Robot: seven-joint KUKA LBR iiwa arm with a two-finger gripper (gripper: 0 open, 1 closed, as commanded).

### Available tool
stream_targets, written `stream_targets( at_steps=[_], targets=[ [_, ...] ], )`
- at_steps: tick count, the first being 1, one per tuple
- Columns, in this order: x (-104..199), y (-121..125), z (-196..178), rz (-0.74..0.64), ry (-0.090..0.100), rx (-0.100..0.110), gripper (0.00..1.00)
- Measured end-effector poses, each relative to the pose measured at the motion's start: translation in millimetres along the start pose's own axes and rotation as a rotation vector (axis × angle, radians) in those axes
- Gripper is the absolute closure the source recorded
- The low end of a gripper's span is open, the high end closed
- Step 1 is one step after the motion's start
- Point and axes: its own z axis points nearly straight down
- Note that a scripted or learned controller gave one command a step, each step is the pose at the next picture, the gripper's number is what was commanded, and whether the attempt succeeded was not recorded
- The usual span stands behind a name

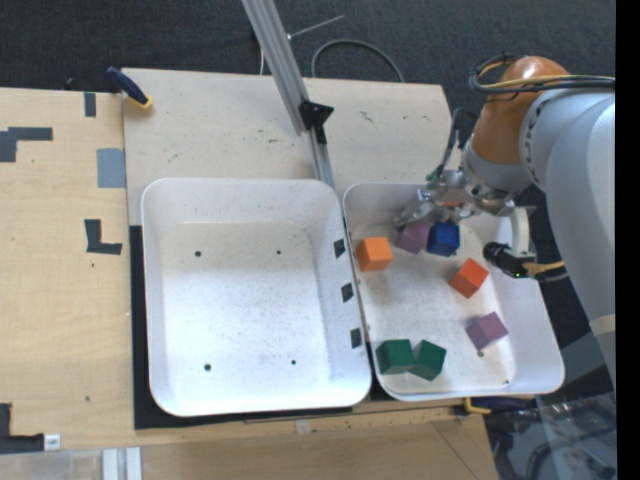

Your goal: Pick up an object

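Two shallow white bins sit side by side on the bench [60, 258]. The left bin [165, 208] takes up the middle of the frame, its floor speckled with a few dark dots. The right bin [540, 368] lies at the lower right and holds all the loose blocks. An orange block [375, 253] rests near that bin's left wall. A purple block [412, 236] and a blue block [443, 239] sit side by side, touching or nearly so, toward the bin's upper part. A second orange block [468, 278] lies right of centre, and a second purple block [487, 329] lies below it. Two green blocks [411, 356] sit next to each other near the bin's lower edge. The grey arm [575, 158] comes in from the right of the frame, its orange band [510, 118] showing above the wrist. The gripper [432, 218] is down in the upper part of the right bin, directly over the purple and blue pair and seemingly touching them. From this angle I cannot tell whether its fingers are spread or closed, nor whether either block sits between them. A slanted metal bar [285, 63] runs from the top of the frame down to the gap between the bins. A blue and yellow clamp [128, 87] sits at the upper left.
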Motion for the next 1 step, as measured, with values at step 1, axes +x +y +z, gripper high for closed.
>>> stream_targets(
  at_steps=[1],
  targets=[
    [50.2, -28.3, 1.0, -0.010, -0.001, 0.007, 0.00]
  ],
)
